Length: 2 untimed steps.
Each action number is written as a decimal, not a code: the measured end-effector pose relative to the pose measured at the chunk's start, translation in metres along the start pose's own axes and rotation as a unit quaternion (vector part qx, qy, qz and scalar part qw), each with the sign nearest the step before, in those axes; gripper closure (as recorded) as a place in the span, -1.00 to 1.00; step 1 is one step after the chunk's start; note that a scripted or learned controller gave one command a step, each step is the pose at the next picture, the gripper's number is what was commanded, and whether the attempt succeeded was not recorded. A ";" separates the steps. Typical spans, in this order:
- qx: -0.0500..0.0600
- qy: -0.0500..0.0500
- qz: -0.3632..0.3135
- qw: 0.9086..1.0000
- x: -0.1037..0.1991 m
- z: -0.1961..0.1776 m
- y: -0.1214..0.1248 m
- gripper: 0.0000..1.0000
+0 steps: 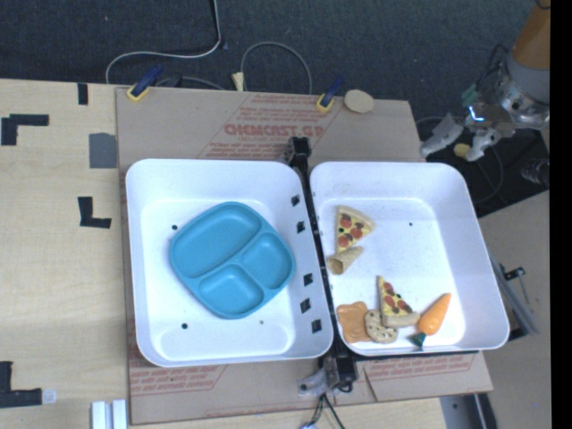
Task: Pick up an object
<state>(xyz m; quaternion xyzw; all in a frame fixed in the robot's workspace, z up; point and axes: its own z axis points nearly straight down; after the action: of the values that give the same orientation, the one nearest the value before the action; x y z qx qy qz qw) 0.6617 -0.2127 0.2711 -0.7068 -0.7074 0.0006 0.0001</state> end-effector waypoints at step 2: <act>0.000 -0.001 -0.003 1.000 0.110 0.191 -0.021 -1.00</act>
<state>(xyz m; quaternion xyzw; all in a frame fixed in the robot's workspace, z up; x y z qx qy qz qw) 0.6404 -0.1026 0.0805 -0.7050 -0.7092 0.0013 -0.0006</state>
